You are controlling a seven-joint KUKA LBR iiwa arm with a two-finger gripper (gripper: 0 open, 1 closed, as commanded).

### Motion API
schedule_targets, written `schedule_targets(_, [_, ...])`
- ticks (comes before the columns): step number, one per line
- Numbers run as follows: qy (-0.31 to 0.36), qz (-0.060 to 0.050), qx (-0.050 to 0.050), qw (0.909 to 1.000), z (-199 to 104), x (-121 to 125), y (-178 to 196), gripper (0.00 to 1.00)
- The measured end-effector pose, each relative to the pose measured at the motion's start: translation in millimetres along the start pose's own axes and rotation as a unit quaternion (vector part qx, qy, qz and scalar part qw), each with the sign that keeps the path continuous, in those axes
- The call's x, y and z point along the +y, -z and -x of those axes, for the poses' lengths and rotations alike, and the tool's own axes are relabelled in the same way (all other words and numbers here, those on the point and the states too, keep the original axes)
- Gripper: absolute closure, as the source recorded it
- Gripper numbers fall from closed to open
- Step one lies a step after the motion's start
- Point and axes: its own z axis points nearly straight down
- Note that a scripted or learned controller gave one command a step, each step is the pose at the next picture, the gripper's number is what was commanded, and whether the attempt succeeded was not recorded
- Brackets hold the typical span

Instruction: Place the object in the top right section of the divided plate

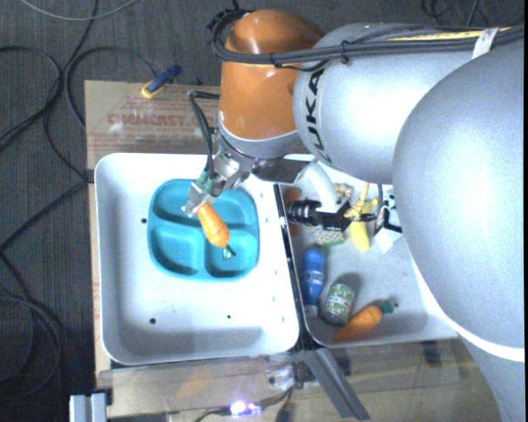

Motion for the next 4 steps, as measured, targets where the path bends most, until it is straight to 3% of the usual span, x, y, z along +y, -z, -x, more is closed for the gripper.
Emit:
schedule_targets(1, [-0.204, -0.002, 0.002, 0.9791, -16, -63, -28, 1.0])
schedule_targets(2, [-0.183, -0.001, 0.001, 0.9832, -15, -12, -7, 1.0])
schedule_targets(3, [-0.346, -0.002, 0.001, 0.9383, 14, -86, -23, 1.0])
schedule_targets(4, [-0.3, -0.002, 0.0, 0.9538, -25, -14, -47, 1.0])
